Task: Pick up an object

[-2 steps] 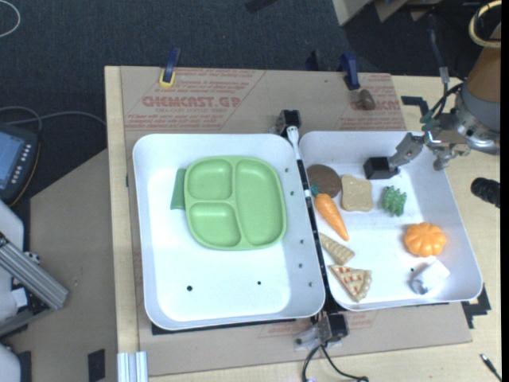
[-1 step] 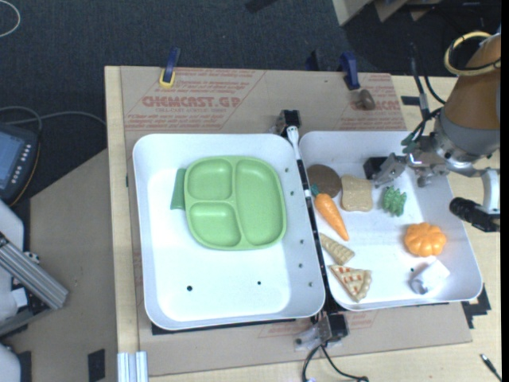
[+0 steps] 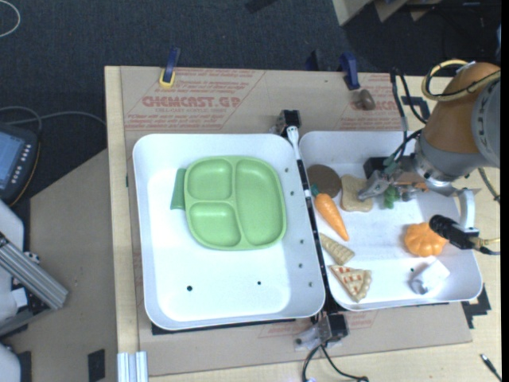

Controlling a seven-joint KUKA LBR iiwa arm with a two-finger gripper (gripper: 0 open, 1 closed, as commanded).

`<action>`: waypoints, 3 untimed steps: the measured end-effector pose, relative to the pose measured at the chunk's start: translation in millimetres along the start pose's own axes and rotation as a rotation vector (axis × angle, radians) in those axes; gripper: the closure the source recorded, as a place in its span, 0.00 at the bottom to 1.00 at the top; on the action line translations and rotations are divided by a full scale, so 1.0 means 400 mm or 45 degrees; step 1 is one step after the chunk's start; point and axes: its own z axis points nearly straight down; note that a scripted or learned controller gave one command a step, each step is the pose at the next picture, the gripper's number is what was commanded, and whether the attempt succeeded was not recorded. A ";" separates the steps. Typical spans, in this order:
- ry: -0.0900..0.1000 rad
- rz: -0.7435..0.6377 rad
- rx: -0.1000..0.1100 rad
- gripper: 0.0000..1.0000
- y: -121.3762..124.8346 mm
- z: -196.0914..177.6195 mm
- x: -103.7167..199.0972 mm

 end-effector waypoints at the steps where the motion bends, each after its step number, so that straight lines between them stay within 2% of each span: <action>1: -0.001 0.000 -0.005 0.00 0.004 -0.004 -0.001; 2: 0.000 0.000 -0.011 1.00 0.008 -0.034 0.000; 3: -0.003 -0.001 -0.007 1.00 -0.010 -0.181 0.009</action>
